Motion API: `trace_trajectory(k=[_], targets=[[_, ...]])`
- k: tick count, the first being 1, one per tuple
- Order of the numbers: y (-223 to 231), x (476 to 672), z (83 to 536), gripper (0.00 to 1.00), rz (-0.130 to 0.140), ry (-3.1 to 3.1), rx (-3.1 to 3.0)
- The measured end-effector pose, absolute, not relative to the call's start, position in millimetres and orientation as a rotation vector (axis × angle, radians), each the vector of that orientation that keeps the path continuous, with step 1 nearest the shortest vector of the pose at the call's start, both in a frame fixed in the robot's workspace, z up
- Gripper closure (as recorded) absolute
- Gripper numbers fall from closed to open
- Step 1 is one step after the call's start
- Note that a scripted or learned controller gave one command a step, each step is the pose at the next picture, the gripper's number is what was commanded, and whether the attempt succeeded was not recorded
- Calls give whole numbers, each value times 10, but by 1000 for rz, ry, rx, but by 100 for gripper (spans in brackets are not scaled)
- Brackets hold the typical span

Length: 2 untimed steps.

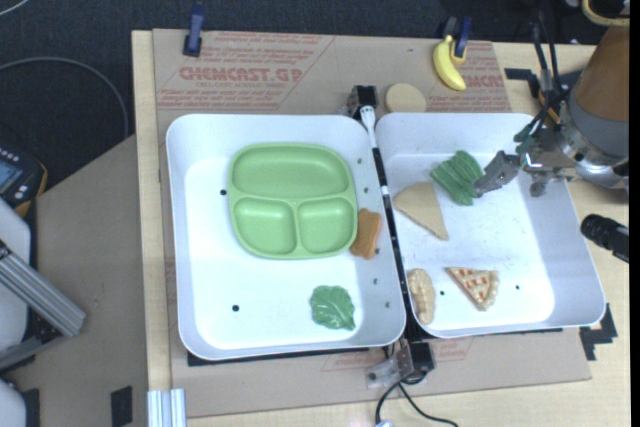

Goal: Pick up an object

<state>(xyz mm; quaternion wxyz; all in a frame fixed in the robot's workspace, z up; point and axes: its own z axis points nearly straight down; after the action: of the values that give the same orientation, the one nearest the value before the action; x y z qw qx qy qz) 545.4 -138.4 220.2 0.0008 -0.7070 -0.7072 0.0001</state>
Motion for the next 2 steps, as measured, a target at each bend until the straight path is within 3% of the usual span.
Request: trace_trajectory(k=[1,2], targets=[[-1000,5009,4554,0,-22,-2239,-2229],[-1010,5017,4562,100,-5,-2228,-2225]])
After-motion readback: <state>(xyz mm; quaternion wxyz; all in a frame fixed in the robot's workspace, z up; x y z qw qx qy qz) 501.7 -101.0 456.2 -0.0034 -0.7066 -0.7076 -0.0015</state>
